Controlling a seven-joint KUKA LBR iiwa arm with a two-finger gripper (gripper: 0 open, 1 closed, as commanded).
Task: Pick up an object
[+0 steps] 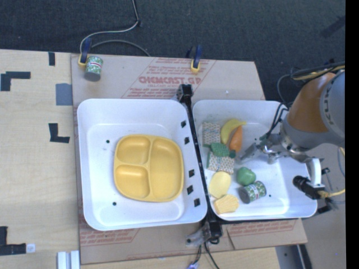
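Yellow divided plate (149, 167) in left bin (90, 150) — toy food (245, 176), perhaps, right.

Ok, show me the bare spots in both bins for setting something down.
Left bin: bare floor rings the yellow divided plate. Right bin: free floor near its right wall, beyond the small can. Crowded by the divider, around the sponges.

Dark carpet floor (224, 15) along far side. Light wood worktop (33, 167) at left w/ black tape marks (56, 133). Cardboard sheet (162, 80) w/ red lettering, held by two yellow clamps (195, 66).
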